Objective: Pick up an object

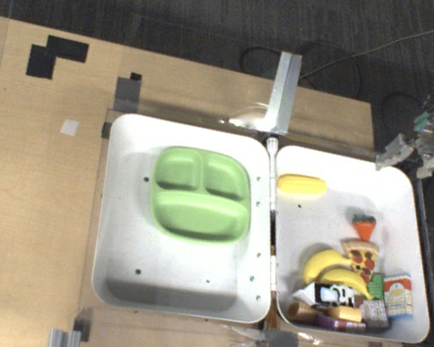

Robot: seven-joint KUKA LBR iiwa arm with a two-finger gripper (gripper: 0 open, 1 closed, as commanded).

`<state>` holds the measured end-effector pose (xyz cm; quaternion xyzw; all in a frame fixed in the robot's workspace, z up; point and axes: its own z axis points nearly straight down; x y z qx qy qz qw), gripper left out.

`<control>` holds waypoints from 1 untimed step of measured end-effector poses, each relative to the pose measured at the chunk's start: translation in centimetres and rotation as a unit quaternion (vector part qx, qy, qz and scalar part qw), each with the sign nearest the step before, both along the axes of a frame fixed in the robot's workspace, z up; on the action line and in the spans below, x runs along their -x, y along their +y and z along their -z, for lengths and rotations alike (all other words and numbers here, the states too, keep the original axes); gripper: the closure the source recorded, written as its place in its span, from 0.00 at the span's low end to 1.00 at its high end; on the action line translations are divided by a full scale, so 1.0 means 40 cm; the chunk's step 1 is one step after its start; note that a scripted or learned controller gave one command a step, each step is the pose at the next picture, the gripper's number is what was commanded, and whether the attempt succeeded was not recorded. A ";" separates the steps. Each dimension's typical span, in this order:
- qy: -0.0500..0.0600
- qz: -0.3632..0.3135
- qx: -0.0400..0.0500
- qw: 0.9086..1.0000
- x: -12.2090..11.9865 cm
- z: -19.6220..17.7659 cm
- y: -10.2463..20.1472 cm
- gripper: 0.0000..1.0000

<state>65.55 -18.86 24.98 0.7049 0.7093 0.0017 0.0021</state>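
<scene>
Robot pincer [408, 157] poised at the far right corner of the right bin [342, 170], above a wooden counter [21, 200].
We see its fingers spread apart, holding nothing. In the right bin a yellow oval piece [301, 185] lies far left; a carrot [364, 226], pizza slice [362, 256], bananas [334, 272] and small cartons [397, 295] crowd the near right. The left bin [122, 193] holds a green divided plate [200, 193].

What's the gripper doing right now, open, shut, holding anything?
Gripper: open, fingers spread, nothing between them, above the back right corner of the right bin.
</scene>
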 end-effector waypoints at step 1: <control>0.000 -0.051 0.000 0.999 0.087 0.257 0.108 0.00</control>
